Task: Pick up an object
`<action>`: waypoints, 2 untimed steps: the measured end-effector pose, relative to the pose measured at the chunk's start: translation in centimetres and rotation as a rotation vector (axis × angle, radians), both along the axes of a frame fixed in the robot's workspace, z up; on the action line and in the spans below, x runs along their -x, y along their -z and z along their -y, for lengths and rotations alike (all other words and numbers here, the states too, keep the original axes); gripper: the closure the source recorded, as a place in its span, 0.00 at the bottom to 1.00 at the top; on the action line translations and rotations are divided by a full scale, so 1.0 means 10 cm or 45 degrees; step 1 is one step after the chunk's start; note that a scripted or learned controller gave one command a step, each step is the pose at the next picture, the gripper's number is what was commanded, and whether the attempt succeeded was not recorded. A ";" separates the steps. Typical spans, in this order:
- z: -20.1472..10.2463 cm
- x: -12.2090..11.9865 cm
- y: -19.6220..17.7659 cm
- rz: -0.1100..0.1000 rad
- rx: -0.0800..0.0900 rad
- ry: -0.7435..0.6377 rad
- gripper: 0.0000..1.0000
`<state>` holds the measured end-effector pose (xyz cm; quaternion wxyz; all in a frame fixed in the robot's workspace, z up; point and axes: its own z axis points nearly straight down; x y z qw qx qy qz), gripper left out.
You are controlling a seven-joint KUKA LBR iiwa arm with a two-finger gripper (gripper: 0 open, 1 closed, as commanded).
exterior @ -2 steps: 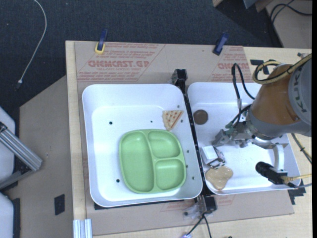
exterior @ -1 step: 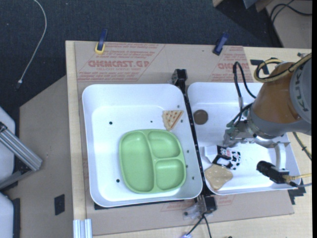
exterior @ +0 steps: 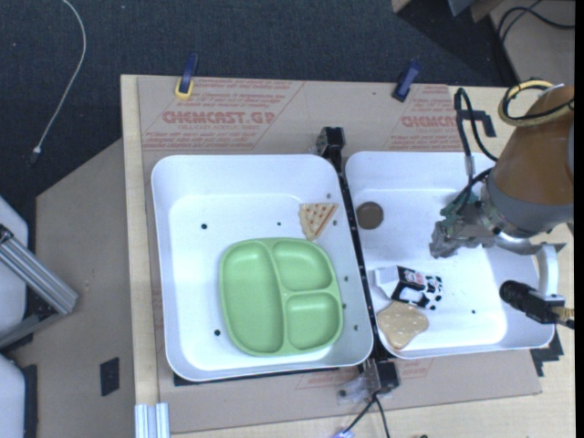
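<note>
Three small candidates in the right bin, taken from the camera view: a brown disc at nine o'clock from the gripper, a black-and-white piece near at seven o'clock, and a tan flat piece farther down the same seven o'clock line, close to the bin's near wall. Gripper low over the white floor, right of the bin's middle, with nothing visibly held; open or closed, cannot tell from this angle. Probably at the approach stage, no target reached yet. Best to go for the black-and-white piece: nearest, well off the walls, bare floor at twelve and three o'clock of it. Centre above it, come down straight, close only once low. Mind the tan piece at six o'clock of it, touching or merely beside, cannot tell which. Leave the disc alone as likely too flat and too close to the dividing wall. Across that wall, in the left bin, a green divided plate and a waffle wedge at one o'clock of it, a longer reach. Lift straight up before any sideways travel, clear of the rims and of the dark fitting at four o'clock.
</note>
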<state>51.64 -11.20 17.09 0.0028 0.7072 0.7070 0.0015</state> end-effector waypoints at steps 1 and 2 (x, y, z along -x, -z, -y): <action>0.00 0.03 -0.43 -0.001 0.000 -0.001 1.00; 0.00 0.02 -0.72 0.000 0.000 -0.002 1.00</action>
